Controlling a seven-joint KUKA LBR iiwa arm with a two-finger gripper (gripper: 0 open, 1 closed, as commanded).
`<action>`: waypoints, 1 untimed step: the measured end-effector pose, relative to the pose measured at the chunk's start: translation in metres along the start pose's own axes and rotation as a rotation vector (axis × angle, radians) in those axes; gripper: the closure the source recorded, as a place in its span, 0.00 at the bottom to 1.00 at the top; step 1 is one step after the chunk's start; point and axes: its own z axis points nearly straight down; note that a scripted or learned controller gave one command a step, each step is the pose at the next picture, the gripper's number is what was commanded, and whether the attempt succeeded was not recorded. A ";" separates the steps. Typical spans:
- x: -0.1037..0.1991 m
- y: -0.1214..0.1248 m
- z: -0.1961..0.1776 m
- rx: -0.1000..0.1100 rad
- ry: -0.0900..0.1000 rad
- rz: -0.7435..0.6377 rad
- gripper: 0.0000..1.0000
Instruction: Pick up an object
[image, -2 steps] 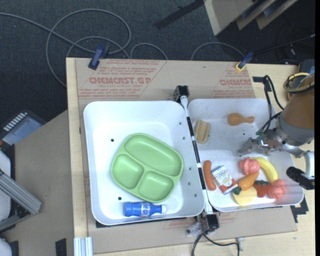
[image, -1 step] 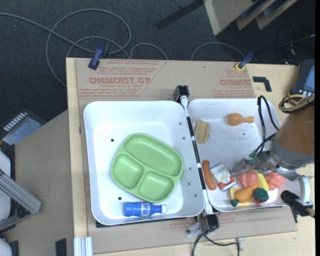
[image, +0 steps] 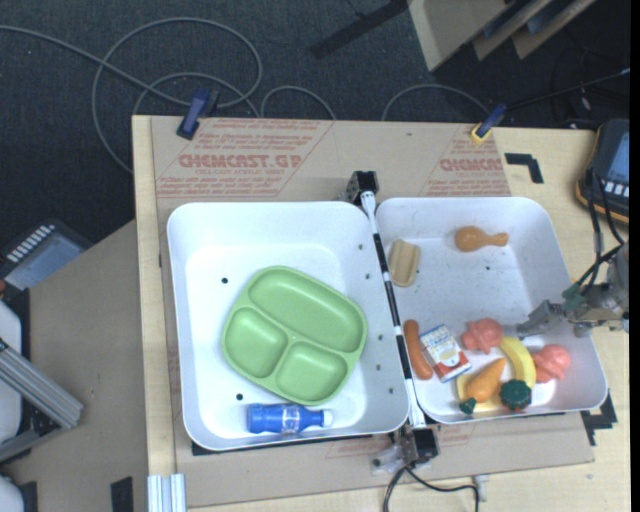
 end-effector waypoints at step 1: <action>0.024 0.035 0.053 0.001 0.001 -0.001 0.00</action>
